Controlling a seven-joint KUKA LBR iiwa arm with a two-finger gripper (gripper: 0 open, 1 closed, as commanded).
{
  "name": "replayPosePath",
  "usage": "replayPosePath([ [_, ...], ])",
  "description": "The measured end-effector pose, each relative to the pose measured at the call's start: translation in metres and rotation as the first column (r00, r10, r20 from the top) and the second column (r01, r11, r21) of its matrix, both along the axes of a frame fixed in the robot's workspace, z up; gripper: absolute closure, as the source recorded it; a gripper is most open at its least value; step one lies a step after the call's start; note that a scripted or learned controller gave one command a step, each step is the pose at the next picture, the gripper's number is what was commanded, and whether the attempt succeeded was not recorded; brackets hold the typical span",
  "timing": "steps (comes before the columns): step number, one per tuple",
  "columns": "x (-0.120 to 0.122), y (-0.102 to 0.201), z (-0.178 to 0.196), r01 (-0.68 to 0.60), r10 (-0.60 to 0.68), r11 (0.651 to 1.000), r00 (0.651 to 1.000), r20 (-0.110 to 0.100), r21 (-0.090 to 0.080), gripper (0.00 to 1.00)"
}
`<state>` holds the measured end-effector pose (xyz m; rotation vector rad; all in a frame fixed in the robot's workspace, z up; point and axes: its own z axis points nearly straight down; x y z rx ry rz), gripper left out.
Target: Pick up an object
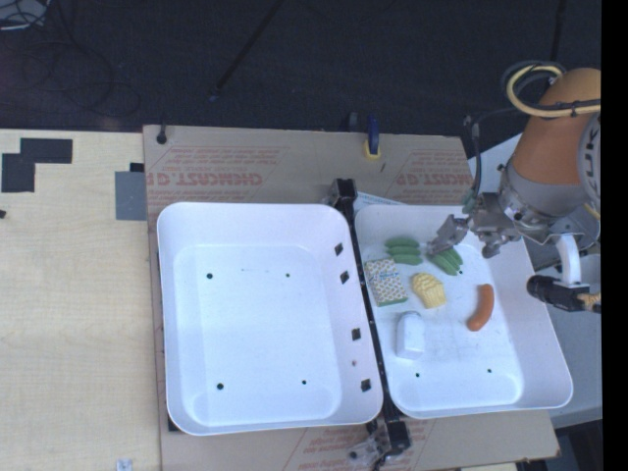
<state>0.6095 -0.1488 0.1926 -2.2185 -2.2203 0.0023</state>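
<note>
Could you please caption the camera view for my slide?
Gripper above green pieces in the right bin, beside sausage and corn.

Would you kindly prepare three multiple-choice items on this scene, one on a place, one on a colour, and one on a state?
1. Where do the small objects lie?
A. the right white bin
B. the left white bin
C. the bench

2. What colour is the curved sausage-shaped object?
A. blue
B. orange
C. black

3. How does the white rectangular block stand to the gripper?
A. clamped in it
B. apart from it
C. lifted by it

Answers:
1 A: all sit in the right white bin.
2 B: the sausage-shaped object is orange.
3 B: the white rectangular block lies well below the gripper.
</note>
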Motion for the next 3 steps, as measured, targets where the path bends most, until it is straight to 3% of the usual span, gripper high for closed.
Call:
replayPosePath([
  [1,0.000,0.000,0.000,0.000,0.000,1.000,1.000,0.000,0.000,0.00],
  [2,-0.030,0.063,-0.018,0.001,-0.001,1.000,1.000,-0.003,0.000,0.00],
  [3,-0.031,-0.017,0.030,0.002,-0.002,1.000,1.000,0.003,-0.002,0.00],
])
